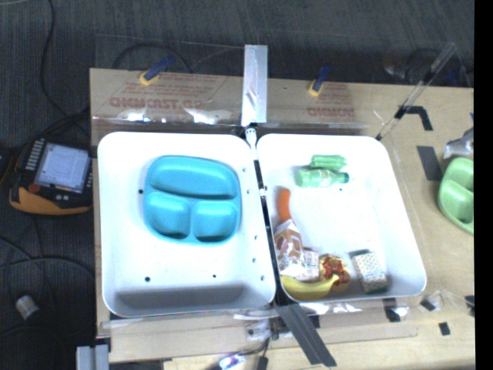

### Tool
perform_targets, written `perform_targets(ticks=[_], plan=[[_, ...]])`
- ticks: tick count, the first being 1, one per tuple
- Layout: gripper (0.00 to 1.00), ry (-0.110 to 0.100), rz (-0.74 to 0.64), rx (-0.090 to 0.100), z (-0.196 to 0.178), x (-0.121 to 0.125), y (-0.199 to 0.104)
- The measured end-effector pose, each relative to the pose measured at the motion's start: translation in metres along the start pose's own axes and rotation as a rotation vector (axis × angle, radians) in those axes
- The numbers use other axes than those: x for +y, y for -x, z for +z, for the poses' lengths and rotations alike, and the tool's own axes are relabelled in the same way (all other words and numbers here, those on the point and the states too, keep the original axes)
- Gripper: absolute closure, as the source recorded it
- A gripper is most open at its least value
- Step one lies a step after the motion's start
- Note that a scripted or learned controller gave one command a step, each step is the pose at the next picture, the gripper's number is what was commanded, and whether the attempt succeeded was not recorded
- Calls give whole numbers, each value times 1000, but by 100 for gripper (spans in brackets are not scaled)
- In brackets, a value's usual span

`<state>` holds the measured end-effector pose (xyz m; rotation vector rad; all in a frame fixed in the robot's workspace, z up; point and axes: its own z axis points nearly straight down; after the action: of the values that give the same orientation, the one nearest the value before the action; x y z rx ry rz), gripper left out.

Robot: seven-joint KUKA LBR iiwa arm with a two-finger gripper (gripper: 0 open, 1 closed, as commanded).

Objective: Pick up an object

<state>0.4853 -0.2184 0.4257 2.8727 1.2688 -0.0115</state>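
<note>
The left bin (123,284) holds a blue three-compartment tray (191,197), lying flat near its middle. In the right bin (400,206), two green bottle-like items (322,171) lie near the back. An orange carrot (283,204) rests against the left wall. Below it sits a crinkled snack packet (290,251), then a yellow banana (310,286) along the front wall with a small red item (333,268) on it. A small grey speckled block (370,270) lies at the front right.
A green object (460,188) stands on the bench at the far right. A metal post (255,83) rises behind the seam between the bins. A handheld device (55,172) lies on the floor to the left.
</note>
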Motion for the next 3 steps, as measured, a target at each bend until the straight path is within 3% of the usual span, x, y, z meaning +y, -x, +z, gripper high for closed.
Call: perform_targets(ticks=[1,2,3], plan=[[0,-4,481,-2,122,-2,-1],[0,-1,601,-1,-6,4,5],[0,-5,545,-2,103,-10,-11]])
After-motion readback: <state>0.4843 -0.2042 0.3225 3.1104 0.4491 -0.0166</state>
